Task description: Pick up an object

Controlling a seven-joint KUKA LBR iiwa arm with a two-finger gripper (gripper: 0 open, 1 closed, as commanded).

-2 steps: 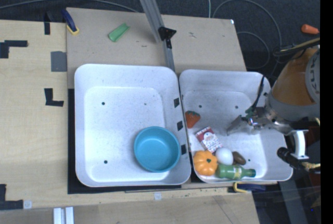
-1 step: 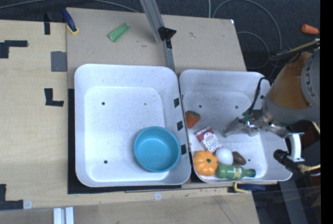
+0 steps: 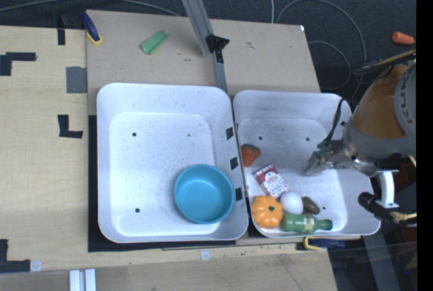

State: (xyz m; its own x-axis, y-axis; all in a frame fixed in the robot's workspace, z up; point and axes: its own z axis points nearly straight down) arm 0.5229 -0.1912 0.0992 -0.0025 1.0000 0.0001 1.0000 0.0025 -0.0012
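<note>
The right bin [image 3: 284, 107] holds several small objects along its near side: a red-orange toy fruit [image 3: 249, 154], a red packet [image 3: 271, 182], an orange pumpkin [image 3: 266, 212], a white egg [image 3: 291, 202], a small brown piece [image 3: 311, 205] and a green bottle [image 3: 306, 222] lying on its side. My gripper [image 3: 313, 166] hangs low over the right half of this bin, to the right of the packet and above the egg and brown piece. It touches none of them.
A blue bowl [image 3: 203, 193] sits in the near right corner of the left bin [image 3: 135, 107]. A green block [image 3: 153, 42] and a slanted metal pole [image 3: 193, 2] lie on the bench behind the bins. Cables run across the dark floor.
</note>
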